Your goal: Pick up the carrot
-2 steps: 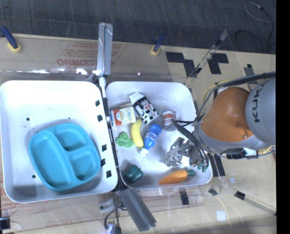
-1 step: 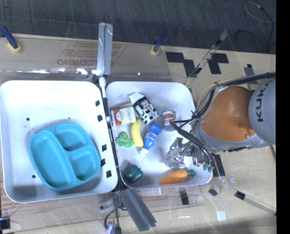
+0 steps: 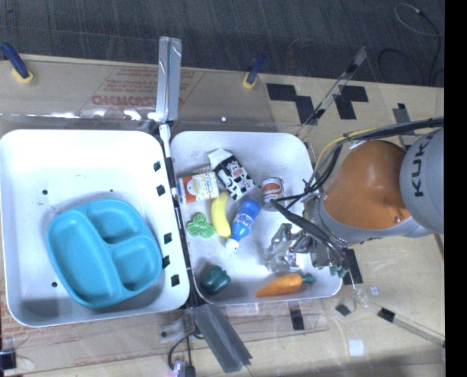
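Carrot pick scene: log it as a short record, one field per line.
target: carrot, lying flat along the near wall of the right bin
tool: tool hovering just above the carrot, finger state unclear
arm: grey arm with orange band, entering from the right
neighbours in right bin: banana, blue bottle, cow-print carton, dark green vegetable
left bin: left bin holds a blue divided plate
grasp status: carrot not seen between the fingers
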Controlling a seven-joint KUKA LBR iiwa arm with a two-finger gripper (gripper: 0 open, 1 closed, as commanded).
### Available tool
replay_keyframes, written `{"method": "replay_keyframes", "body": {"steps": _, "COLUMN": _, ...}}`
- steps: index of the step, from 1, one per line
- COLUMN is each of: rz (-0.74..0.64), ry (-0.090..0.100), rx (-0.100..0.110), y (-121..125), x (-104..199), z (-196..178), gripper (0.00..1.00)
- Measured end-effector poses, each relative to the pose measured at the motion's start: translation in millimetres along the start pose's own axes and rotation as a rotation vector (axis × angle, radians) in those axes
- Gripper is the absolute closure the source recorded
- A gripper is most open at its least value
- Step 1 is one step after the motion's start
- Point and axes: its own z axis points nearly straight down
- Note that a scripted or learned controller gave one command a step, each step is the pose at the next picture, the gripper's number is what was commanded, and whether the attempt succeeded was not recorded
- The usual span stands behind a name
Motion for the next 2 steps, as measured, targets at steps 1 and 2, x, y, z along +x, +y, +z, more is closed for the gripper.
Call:
{"method": "replay_keyframes", "body": {"steps": 1, "rz": -0.048, "ry": 0.001, "rx": 0.0, "y": -0.1, "x": -0.2, "z": 5.2, "gripper": 0.0}}
{"method": "replay_keyframes", "body": {"steps": 2, "rz": -0.087, "ry": 0.001, "rx": 0.0, "y": 0.0, "x": -0.1, "z": 5.4, "gripper": 0.0}}
